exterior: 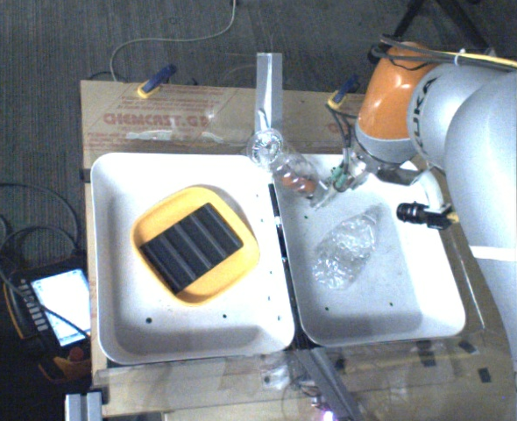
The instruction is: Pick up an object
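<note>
A yellow object with a black ribbed panel (197,242) lies tilted in the middle of the left bin (118,323). A crumpled clear plastic object (344,249) rests in the middle of the right bin (425,318). My gripper (292,175) reaches in from the right, low over the far left corner of the right bin by the divider between the bins. It is above and to the left of the clear plastic object, apart from it. A small reddish patch shows at the gripper's tip; I cannot tell what it is.
The grey arm with its orange band (390,103) covers the far right side of the right bin. A black cylindrical part (421,214) juts out from the arm over that bin. A cardboard sheet (162,121) lies behind the bins. Cables and a lit device (53,301) lie on the floor at left.
</note>
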Available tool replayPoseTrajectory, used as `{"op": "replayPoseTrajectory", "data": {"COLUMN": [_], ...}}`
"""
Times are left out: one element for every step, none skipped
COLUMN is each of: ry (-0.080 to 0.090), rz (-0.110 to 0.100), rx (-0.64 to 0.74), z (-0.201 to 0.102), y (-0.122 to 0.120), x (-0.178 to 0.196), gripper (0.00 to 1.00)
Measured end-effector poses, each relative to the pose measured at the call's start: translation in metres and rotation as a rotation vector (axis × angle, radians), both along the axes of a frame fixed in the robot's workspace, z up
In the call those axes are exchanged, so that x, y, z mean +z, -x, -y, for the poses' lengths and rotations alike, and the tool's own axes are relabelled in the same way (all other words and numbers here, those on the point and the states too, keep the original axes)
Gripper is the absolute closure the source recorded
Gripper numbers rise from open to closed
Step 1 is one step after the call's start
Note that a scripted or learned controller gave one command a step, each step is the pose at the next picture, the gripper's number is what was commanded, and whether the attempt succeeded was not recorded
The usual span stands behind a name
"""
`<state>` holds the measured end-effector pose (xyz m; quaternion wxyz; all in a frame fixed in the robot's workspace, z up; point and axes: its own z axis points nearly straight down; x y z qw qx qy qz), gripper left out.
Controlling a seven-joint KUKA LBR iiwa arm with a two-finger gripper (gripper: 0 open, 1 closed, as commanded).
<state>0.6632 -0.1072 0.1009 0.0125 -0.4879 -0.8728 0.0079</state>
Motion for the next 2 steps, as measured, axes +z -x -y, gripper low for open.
{"op": "replayPoseTrajectory", "data": {"ry": [-0.002, -0.003], "rz": [0.031, 0.031], "rx": [0.133, 0.133], "z": [-0.0034, -0.0035], "y": [0.0628, 0.0629], "x": [0.0628, 0.0627], "gripper": [1.0, 0.0]}}
